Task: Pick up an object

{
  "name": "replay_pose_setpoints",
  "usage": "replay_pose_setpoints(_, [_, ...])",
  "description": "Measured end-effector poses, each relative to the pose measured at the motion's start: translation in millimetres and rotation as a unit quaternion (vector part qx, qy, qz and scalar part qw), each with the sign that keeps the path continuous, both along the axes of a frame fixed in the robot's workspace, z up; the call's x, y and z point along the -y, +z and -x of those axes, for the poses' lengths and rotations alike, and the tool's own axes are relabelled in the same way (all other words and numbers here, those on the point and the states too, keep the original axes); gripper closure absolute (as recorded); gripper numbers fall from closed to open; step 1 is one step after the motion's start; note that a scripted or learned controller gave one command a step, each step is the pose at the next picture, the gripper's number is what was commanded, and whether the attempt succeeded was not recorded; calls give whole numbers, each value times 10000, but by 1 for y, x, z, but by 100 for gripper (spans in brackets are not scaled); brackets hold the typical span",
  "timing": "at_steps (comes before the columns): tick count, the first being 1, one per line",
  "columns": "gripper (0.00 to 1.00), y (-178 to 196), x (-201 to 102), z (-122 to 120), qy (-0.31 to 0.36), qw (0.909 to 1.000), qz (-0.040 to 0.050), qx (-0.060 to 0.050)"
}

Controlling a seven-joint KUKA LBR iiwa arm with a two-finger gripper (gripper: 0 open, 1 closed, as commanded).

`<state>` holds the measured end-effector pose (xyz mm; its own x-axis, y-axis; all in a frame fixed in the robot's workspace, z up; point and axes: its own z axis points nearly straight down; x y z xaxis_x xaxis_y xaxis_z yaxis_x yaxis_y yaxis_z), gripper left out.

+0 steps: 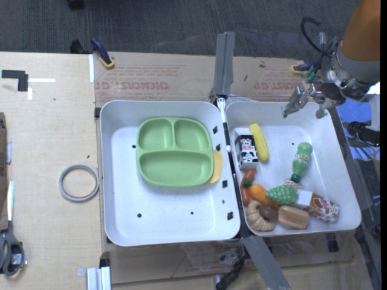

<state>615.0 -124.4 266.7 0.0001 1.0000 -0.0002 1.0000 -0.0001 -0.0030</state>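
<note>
On the bench at far left I note scissors (pixel 11 249) and a roll of tape (pixel 78 182), then the left bin (pixel 115 180), which holds a green divided plate (pixel 175 151) with a yellow piece (pixel 217 166) touching its right edge. In the right bin (pixel 338 162) I record a small cow-print carton (pixel 246 149) just beside a corn cob (pixel 259 142), a green bottle (pixel 300 160) standing apart, and a cluster at the near edge: carrot (pixel 256 192), green vegetable (pixel 282 193), pretzel (pixel 262 216), bread roll (pixel 294 217) and a printed box (pixel 323 208). The gripper (pixel 307 101) hangs above that bin's far right corner, well clear of all candidate objects, its fingers spread with nothing between them.
</note>
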Motion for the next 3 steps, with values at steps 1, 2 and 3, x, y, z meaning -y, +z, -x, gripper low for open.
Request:
replay_pose_setpoints(1, [0, -60, -8, -44, -380, 9993, 4, 0])
replay_pose_setpoints(2, [0, -143, 50, -20, -717, 9974, 8, 3])
replay_pose_setpoints(3, [0, -165, 65, 71, -627, 9980, -12, 1])
